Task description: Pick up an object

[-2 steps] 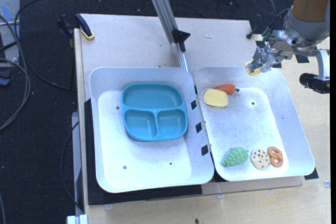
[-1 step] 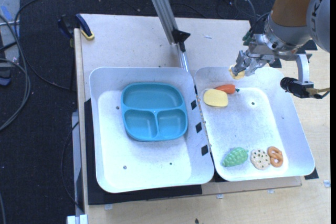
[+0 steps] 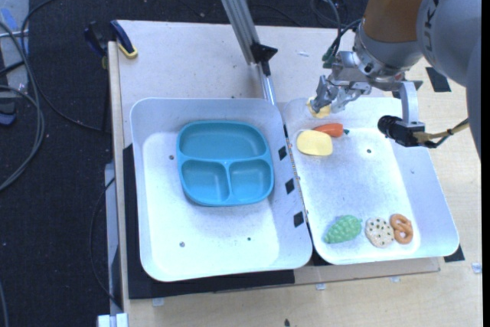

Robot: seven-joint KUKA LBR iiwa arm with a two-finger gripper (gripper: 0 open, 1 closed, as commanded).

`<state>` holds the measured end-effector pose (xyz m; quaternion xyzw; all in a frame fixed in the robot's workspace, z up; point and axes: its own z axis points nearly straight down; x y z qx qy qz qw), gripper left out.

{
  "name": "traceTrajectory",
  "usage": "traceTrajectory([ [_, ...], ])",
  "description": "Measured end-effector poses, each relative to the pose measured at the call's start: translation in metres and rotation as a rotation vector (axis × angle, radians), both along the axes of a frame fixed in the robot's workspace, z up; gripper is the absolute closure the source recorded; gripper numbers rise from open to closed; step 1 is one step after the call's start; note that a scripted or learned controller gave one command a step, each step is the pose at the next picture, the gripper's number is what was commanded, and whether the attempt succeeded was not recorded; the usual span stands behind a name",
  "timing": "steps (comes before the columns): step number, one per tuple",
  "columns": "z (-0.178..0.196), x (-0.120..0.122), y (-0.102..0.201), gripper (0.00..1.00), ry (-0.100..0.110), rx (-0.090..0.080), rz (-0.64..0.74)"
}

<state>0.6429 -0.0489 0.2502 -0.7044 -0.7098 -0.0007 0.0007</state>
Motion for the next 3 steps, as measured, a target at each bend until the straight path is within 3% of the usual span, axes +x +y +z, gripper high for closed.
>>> traceTrajectory([
  [1,-0.015,-0.013,0.055,1.0,0.002,-0.002,-0.002],
  [2,-0.007,-0.027,0.107,1.0,0.001,-0.001,-0.002],
  [3,-0.015,-0.051,0.145,1.0,0.003,-0.002,-0.003],
])
